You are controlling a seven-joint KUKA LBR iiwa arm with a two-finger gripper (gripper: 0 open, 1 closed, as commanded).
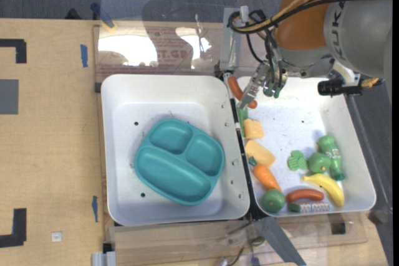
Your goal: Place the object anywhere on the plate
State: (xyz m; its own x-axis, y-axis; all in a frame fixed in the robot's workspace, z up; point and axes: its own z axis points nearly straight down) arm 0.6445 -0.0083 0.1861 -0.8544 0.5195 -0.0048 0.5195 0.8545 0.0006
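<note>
- The arm [349,22] is reaching in from three o'clock, and its tool [254,91] is hanging over the far left corner of the right bin [349,128].
- Whether the tool is clenched or released cannot be told, since wiring and glare are crowding it.
- An orange-red sausage-like toy [234,88] is sitting right beside the tool at its nine o'clock, over the seam between the bins; whether it is being gripped is unclear.
- The teal divided plate [179,161] is lying in the left bin [124,103], at about eight o'clock from the tool and well apart from it.
- Other toy food is lying in the right bin: yellow cheese-like pieces [255,140], a carrot [267,177], a banana [329,187].
- Judging by this, the pick step is under way, with nothing on the plate yet.
- The next move is likely calling for a secure grasp, a lift over the bin walls, and travel toward eight o'clock.
</note>
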